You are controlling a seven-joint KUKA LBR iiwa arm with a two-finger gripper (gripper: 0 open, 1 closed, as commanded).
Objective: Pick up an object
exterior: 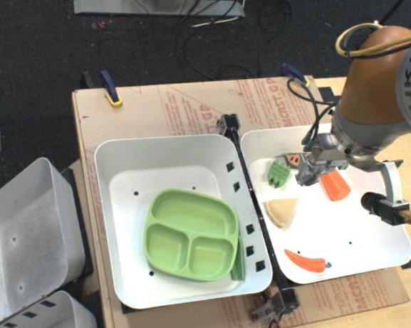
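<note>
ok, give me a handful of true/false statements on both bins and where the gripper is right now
1. The green divided tray lies in the left bin. True.
2. The gripper is over the left bin. False: it is over the right bin, near its upper edge.
3. The chili pepper lies near the right bin's front edge. True.
4. The beige wedge sits on the green tray. False: it lies in the right bin, near the divider.
5. The orange object is in the left bin. False: it lies in the right bin, beside the gripper.
</note>
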